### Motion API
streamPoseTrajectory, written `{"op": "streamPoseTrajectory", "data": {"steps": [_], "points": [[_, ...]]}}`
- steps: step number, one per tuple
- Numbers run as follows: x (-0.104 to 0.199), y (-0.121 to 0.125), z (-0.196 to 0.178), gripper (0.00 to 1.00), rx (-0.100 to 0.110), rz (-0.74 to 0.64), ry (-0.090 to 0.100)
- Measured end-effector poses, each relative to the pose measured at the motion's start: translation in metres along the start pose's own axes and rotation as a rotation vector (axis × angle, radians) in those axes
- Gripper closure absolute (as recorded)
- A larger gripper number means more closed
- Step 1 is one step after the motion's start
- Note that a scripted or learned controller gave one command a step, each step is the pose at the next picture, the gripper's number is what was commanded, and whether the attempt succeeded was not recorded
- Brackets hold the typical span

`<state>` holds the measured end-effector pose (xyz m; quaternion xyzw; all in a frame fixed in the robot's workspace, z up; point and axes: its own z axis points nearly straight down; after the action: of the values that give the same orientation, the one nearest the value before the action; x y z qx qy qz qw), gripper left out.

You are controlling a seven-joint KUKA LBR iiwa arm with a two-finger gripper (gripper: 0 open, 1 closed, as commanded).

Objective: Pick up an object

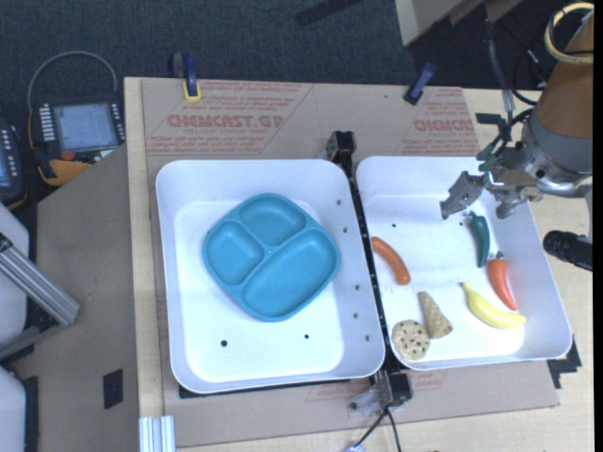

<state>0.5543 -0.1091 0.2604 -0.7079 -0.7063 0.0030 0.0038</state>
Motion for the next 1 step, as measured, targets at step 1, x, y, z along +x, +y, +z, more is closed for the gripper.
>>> {"op": "streamPoseTrajectory", "data": {"steps": [1], "points": [[0.0001,0.0018,-0.0049,0.0,-0.01,-0.002,-0.001]]}}
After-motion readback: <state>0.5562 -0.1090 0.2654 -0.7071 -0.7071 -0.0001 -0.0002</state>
